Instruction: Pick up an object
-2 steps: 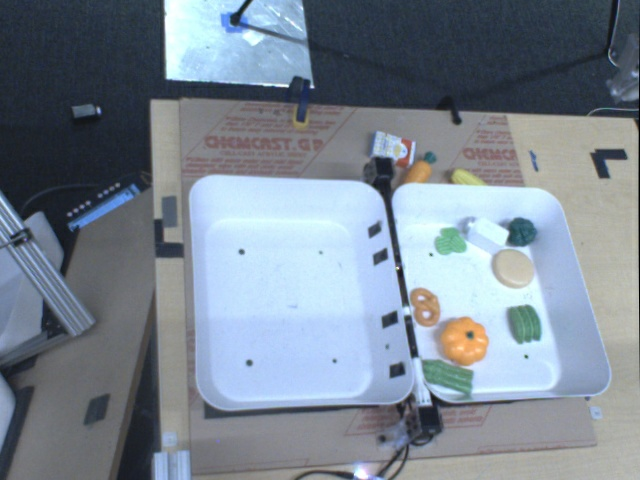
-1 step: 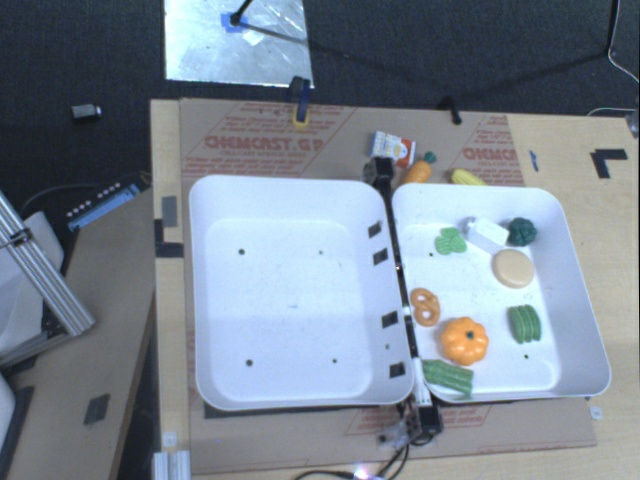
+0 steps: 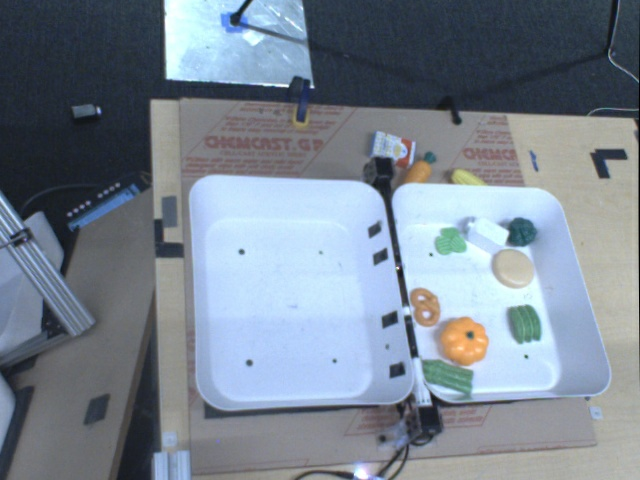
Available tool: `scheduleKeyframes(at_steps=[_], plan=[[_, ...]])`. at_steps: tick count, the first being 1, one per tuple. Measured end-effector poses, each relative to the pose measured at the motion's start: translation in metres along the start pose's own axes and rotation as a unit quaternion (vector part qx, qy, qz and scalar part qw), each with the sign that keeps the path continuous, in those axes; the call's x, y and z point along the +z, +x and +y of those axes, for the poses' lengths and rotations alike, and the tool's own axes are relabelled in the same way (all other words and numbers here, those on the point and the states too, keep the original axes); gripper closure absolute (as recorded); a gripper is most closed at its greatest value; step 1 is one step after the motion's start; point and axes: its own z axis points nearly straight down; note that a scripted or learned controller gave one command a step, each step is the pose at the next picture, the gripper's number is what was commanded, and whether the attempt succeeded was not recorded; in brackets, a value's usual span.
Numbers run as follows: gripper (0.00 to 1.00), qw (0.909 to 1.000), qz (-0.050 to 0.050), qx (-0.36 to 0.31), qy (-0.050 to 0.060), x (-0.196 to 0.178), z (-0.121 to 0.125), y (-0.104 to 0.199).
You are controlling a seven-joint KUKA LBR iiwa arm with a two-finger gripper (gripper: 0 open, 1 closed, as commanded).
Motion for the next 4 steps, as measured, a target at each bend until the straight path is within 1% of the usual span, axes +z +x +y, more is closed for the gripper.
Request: scheduleKeyframes(at_steps=[1, 2, 3, 4], plan=[[1.00, 1.0000, 0.000, 0.000, 0.000, 0.000, -0.008, 0.000], [1.00, 1.0000, -0.001, -0.001, -0.001, 0.000, -0.003, 0.002], [1.00, 1.0000, 0.000, 0.000, 0.000, 0.000, -0.013, 0.001], [1.00, 1.0000, -0.001, 0.000, -0.001, 0.000, -0.011, -0.003]])
